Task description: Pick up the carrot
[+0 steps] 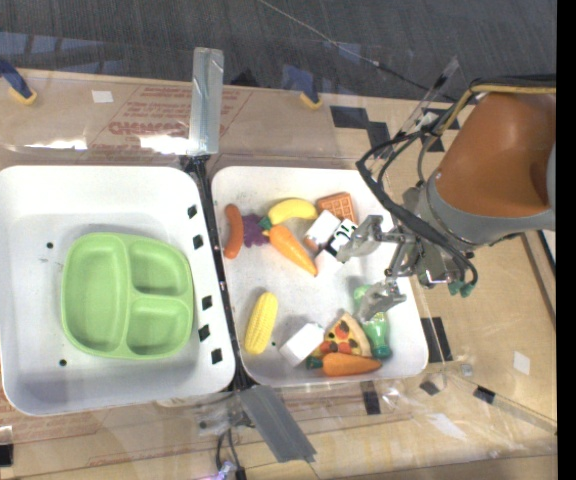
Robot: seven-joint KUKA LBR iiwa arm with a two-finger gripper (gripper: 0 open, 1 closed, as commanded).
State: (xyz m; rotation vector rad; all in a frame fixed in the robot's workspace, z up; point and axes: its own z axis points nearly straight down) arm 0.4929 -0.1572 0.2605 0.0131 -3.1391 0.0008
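An orange carrot (294,248) lies at a slant in the middle of the right bin (268,182), its thick end beside purple grapes (256,230). A second orange carrot-like piece (349,364) rests along the bin's front wall. My gripper (374,265) hovers over the right part of this bin, to the right of the middle carrot and apart from it. Its two fingers are spread open, one near a white-and-black block (330,234), the other above a green toy (375,330). Between them I see just the bin floor.
The right bin also holds a red sausage (233,230), banana (292,209), waffle (338,206), corn cob (260,321), white cube (301,343) and pizza slice (348,334). A green divided plate (126,293) sits in the left bin (28,188).
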